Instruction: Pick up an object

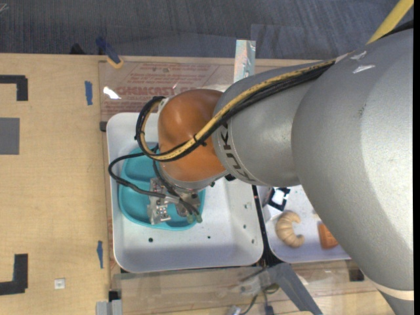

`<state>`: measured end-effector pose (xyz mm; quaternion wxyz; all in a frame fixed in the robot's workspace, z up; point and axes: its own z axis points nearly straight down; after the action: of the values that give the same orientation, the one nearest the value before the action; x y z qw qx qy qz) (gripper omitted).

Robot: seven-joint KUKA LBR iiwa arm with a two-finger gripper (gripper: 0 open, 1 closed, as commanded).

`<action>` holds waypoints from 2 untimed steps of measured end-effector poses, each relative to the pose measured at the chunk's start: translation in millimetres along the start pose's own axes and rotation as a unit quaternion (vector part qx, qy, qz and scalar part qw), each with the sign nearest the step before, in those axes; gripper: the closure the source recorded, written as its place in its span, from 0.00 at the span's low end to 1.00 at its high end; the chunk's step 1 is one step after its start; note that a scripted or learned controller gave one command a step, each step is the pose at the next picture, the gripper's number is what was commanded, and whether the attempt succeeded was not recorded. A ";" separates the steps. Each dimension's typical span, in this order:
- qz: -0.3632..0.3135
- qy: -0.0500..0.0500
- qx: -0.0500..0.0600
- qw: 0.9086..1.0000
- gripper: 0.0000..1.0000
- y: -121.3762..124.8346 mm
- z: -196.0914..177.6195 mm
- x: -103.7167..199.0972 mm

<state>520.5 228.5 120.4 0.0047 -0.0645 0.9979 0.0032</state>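
Teal dish (134,192) lay in the left bin (197,251), directly beneath the tool (164,210), and it was the likely target of the pick, judging from the tool's position. Its shallow, curved body sat against the bin's far-left wall, so only a top-down approach seemed practical, which would explain why the arm (295,143) reached in from the right with the wrist pointed straight down over it. The tool was low over the dish, at or close to its surface near the lower rim; whether contact had been made could not be confirmed. How far the tool stood open could not be determined, as the orange wrist band (187,140) and cabling (141,156) blocked much of it. No item was seen held. To the right of the tool, in the neighbouring bin (298,254), a croissant-shaped piece (290,228) and an orange item (327,235) lay well apart from it, untouched. Both bins rested on the table (52,176).
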 end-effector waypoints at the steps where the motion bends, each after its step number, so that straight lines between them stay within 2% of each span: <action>1: 0.123 0.000 0.002 0.992 1.00 -3.9 -70.2 -13.6; 2: -0.247 0.001 0.001 0.969 1.00 -2.5 -89.3 -4.4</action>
<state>524.3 225.9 209.8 0.0048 -0.3091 0.9510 0.0014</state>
